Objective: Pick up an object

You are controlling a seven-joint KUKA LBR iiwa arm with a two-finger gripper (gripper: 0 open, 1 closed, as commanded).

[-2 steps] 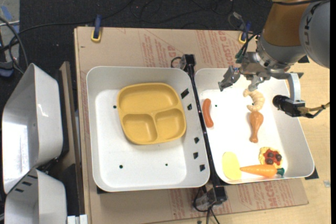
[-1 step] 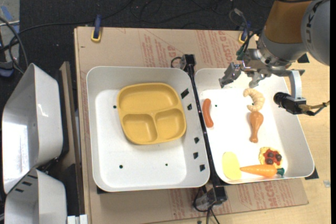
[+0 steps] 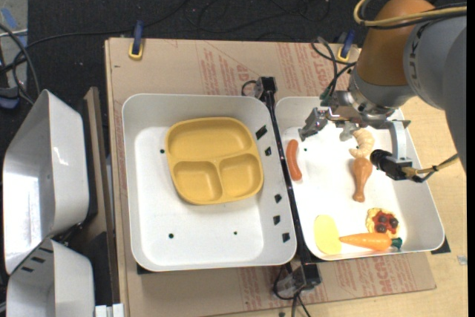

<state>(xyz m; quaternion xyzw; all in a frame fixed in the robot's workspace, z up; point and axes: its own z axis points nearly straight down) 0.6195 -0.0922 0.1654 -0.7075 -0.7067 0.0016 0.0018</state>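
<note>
Nearest you, along the front edge of the right bin [image 3: 434, 230], you see a carrot [image 3: 365, 240] lying on its side, its tip touching a pale yellow disc [image 3: 325, 233] at its left. Just behind the carrot sits a small pizza slice toy [image 3: 382, 220] with dark red spots.

Further back, in the middle of that bin, you find a chicken drumstick [image 3: 360, 173] lying lengthwise, its pale knuckle end pointing away from you. Well to its left, close to the bin's left wall, lies a red sausage [image 3: 294, 159].

In the left bin [image 3: 141, 159] you have a yellow divided plate [image 3: 214, 159], resting flat with three compartments, nothing in them.

At the far end of the right bin the end effector [image 3: 349, 124] hangs just above the drumstick's pale end; you cannot tell how far its fingers are spread, and nothing shows between them. Behind it rises the orange band [image 3: 390, 41] of the arm, over the brown counter [image 3: 193, 67]
</note>
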